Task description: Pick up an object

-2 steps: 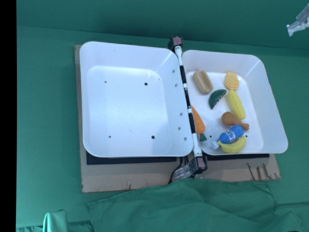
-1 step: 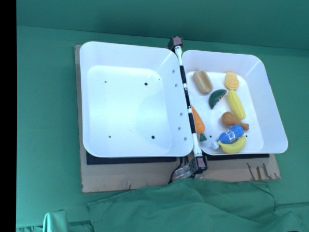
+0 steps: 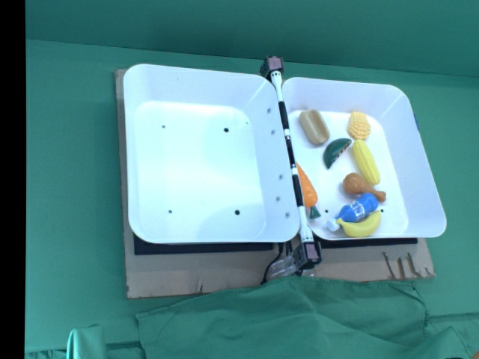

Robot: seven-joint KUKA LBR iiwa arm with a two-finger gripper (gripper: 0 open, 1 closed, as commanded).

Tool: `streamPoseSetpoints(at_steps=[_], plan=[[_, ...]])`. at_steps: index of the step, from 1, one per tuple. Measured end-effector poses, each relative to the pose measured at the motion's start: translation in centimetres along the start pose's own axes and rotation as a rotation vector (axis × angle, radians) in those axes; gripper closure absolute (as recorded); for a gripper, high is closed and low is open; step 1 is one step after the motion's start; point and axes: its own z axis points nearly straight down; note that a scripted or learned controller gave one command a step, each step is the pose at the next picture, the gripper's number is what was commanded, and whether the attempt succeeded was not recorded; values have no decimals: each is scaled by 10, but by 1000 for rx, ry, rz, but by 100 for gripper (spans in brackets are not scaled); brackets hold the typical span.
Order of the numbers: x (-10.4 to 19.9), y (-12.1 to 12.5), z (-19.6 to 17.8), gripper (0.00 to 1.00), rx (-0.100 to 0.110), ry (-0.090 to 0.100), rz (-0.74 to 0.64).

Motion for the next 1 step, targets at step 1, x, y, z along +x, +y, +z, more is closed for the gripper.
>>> streamPoseSetpoints(at_steps=[1], plan=[[-2,-2,11,0,14,4,4]])
